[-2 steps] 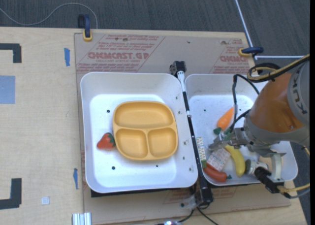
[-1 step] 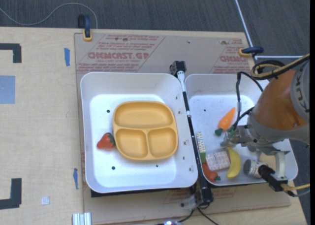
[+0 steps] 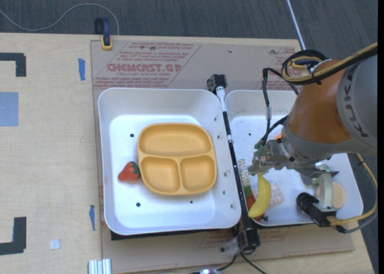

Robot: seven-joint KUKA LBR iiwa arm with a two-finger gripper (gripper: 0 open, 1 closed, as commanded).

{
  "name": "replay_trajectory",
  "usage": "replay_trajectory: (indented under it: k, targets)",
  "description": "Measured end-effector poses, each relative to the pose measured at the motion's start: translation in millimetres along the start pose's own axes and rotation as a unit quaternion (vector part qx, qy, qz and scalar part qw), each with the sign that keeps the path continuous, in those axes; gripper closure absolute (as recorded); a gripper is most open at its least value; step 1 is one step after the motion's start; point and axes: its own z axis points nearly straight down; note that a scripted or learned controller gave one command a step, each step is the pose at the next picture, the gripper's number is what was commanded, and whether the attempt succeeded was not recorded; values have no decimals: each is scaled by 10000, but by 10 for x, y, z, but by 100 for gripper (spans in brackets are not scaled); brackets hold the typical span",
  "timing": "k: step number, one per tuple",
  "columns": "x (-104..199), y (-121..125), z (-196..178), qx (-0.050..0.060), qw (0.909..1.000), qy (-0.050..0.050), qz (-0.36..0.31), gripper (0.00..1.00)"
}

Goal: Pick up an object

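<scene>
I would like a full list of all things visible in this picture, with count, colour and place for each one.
bins: two, white, side by side on the bench
divided plate: one, yellow-orange, three compartments, middle of left bin
strawberry: one, red with green top, left bin, by the plate's left edge
banana: one, yellow, right bin, near its front left corner
round object: one, tan, right bin, partly hidden
clamp: one, blue and yellow, bench's back edge
arm: one, grey and orange, over right bin
gripper: one, above the banana
</scene>
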Motion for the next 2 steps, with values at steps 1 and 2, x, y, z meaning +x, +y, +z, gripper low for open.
replay_trajectory:
  k: [1,2]
  targets:
    - [-616,-11,4,0,10000,-20,16,100]
    - [-607,-9,4,-1,10000,-14,11,0]
